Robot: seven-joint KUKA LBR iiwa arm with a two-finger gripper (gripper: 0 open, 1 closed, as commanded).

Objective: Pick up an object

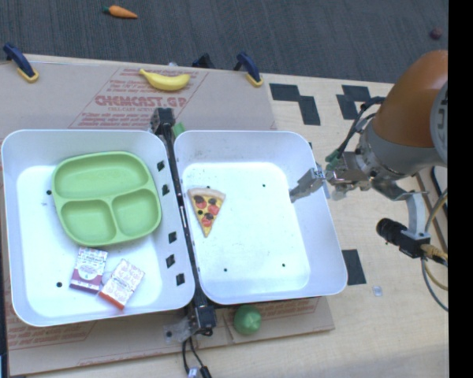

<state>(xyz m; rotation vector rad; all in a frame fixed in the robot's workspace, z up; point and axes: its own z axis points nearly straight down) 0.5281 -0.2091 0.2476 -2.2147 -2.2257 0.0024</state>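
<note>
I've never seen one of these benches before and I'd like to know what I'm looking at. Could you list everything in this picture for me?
White bins: two, white, side by side on the bench.
Divided plate: one, light green, in the left bin.
Small packets: two, red and white, left bin, below the plate.
Pizza slice: one, yellow and red, right bin, near its left wall.
Banana: one, yellow, on the cardboard above the bins.
Green ball: one, green, on the cardboard below the right bin.
Carrot: one, orange, on the floor beyond the bench.
Clamps: two, blue and yellow, at the cardboard's far edge.
Arm: one, grey and orange, at the right.
Gripper: one, over the right bin's right rim.
</note>
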